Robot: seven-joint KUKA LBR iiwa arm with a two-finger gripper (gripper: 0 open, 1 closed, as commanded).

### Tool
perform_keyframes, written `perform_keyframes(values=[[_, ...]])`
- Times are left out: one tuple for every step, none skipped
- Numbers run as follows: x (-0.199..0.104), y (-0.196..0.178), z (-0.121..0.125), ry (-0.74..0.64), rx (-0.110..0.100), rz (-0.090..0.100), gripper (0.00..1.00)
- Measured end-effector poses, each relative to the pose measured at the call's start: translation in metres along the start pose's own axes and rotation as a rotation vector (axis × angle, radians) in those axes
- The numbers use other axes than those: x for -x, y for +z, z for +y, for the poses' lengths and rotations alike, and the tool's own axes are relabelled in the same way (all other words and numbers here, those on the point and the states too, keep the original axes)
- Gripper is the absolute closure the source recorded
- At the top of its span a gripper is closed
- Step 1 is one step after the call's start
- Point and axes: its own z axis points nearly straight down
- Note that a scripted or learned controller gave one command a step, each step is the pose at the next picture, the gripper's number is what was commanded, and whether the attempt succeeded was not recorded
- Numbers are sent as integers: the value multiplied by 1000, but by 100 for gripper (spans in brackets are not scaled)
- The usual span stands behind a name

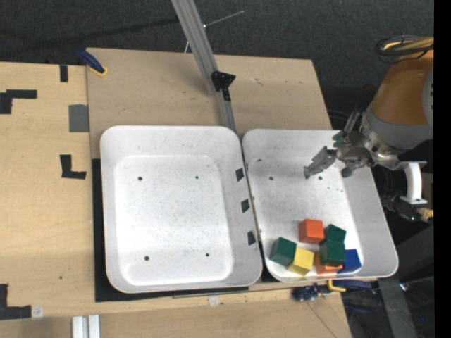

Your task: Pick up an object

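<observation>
We saw the end effector (330, 160) spread wide and gripping nothing over the right bin's (282, 189) upper part, well apart from the blocks (318, 247) clustered in its lower corner, with the left bin (169, 210) beside it on the desk (42, 118).

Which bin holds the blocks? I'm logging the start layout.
The right bin: the blocks cluster in its near corner.

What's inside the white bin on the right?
The right bin holds a cluster of blocks at its near end: orange, green, yellow, dark green, blue. Anything beneath that pile is covered. The tool hovers over the far end.
</observation>
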Motion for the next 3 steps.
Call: perform_keyframes(values=[[0, -2, 1, -1, 4, -1, 0], [-3, 42, 2, 0, 0, -2, 0], [-4, 107, -1, 0, -3, -1, 0]])
